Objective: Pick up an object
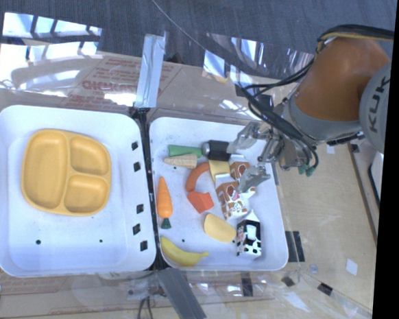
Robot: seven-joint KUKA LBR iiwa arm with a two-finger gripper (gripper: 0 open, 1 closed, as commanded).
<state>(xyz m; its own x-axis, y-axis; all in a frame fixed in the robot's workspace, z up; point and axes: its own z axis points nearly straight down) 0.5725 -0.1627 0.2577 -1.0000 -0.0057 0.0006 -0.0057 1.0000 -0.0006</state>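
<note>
Banana [182, 252] sits at the near edge of the right bin [280, 224]; carrot [164, 198] just above it. Hand [252, 159] hovers over the toy food pile, fingers spread, nothing between them; yellow tray [66, 172] in the left bin [14, 244].

Left white bin [14, 244] just has the yellow divided plastic tray [66, 171] in it. Right white bin [277, 227] holds the orange toy carrot [164, 198], with the yellow toy banana [181, 252] nearer the front edge.
</note>
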